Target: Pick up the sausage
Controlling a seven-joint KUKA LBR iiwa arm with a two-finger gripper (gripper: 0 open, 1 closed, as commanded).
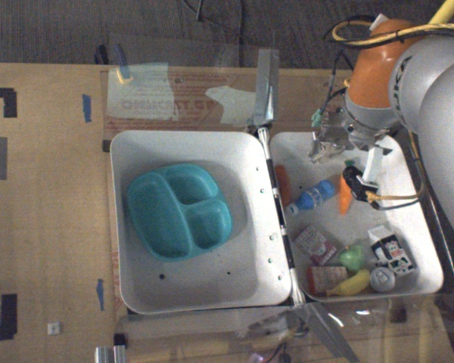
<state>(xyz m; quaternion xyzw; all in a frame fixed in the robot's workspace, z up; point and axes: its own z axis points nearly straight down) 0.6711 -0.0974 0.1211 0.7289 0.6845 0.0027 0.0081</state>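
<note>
**Sausage lying by the left wall of the right bin, gripper poised at the far end**

The sausage (283, 184) is lying in the right bin (430, 267), a smooth reddish-brown cylinder stretching along the bin's left wall, close to the divider between the two bins. Just beside it a small blue bottle (313, 197) is resting at a slant, and past that an orange carrot (345, 193) is pointing toward the near side. Nothing is touching the sausage from above.

The gripper (325, 147) is hanging over the far part of the same bin, apart from the sausage and up-right of it; whether it is open or closed I cannot tell. The grey arm with its glossy orange band (378, 74) is reaching in from the right, trailing yellow cable.

Toward the near end of the bin, a pink packet (315, 243), a green round fruit (352, 258), a yellow banana (350, 283), a grey can (381, 279) and a black-and-white carton (392, 252) are crowding together.

The left bin (121, 225), matt white with rounded corners, is holding a teal divided plate (179, 211).

Both bins are sitting on a pale brown bench (45, 203) bearing black tape marks (1, 103) and blue tape strips (86, 108). A clear printed sheet (166, 97) is lying behind the left bin. Dark floor (76, 13) is showing beyond the bench.
</note>
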